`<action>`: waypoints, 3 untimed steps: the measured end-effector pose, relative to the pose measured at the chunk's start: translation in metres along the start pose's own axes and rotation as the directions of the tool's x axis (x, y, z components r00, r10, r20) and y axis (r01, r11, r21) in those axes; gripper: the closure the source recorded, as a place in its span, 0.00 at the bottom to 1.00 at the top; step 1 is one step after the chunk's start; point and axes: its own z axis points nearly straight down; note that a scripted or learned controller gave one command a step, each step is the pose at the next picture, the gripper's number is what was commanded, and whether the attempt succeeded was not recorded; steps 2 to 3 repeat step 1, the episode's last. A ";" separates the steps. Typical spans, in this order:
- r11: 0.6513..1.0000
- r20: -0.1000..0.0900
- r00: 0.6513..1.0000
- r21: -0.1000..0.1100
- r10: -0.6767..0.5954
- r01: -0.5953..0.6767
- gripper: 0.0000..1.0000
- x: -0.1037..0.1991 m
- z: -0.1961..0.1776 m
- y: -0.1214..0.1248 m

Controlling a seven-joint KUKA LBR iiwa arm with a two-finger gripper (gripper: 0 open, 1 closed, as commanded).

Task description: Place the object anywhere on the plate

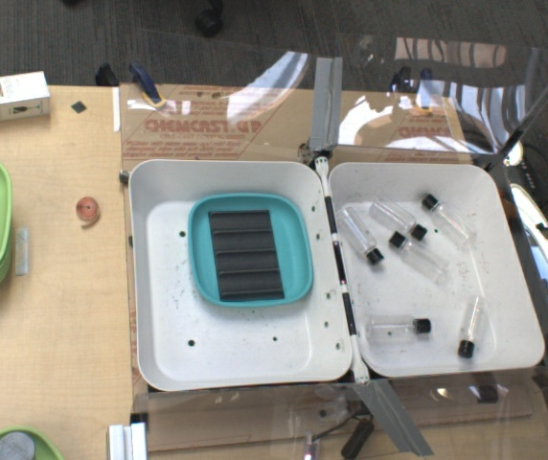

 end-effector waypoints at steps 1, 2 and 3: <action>1.000 0.000 1.000 0.000 -0.001 0.001 0.00 0.000 0.000 0.000; 1.000 0.000 1.000 0.000 -0.001 0.001 0.00 0.000 0.000 0.000; 1.000 0.000 1.000 0.000 -0.001 0.001 0.00 0.000 0.000 0.000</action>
